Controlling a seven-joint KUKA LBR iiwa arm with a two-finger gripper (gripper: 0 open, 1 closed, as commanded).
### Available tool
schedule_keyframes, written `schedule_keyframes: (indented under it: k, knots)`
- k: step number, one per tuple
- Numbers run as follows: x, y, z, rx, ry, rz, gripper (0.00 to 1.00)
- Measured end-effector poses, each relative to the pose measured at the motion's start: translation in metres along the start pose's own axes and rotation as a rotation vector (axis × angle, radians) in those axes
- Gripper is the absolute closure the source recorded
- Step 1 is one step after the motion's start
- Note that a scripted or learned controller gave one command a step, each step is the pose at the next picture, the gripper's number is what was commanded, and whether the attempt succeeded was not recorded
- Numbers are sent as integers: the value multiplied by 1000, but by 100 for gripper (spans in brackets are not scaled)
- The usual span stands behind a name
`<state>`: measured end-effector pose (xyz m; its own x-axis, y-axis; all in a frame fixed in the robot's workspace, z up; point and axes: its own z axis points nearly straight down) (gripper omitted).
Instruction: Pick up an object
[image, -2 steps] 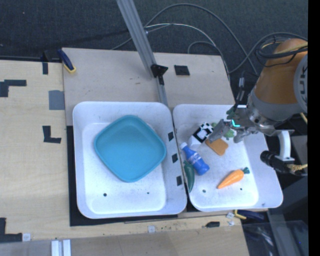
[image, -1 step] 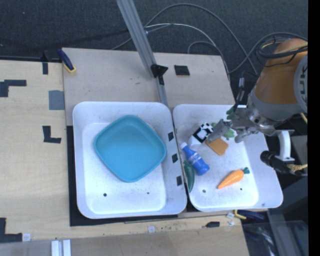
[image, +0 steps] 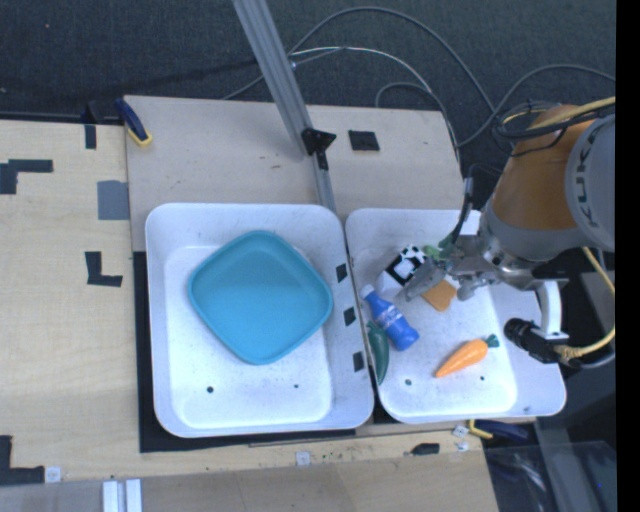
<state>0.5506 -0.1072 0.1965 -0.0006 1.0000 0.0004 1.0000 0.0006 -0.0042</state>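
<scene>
Pale wooden surface (image: 60, 300) with black tape marks, dark floor behind. Left bin (image: 170, 400): a turquoise plate (image: 260, 295). Right bin (image: 500, 395): blue bottle (image: 390, 320), toy carrot (image: 463, 357), black-and-white object (image: 404, 265), orange block (image: 439, 295). The end effector (image: 448, 272) hovers over the block; its grip state cannot be told.

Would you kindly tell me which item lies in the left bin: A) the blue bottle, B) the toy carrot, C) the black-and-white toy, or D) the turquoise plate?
D: the turquoise plate lies in the left bin, while the other three sit in the right bin.
</scene>
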Motion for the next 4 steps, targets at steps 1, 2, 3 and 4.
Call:
schedule_keyframes:
  k: [1, 2, 3, 4]
  knots:
    - [-8, -7, 52, 1, 0, 1, 0]
    - [-8, -8, 105, 1, 0, 0, 0]
    - [-8, -7, 93, -3, 0, 0, 100]
    - [1, -7, 34, -8, -1, -1, 100]
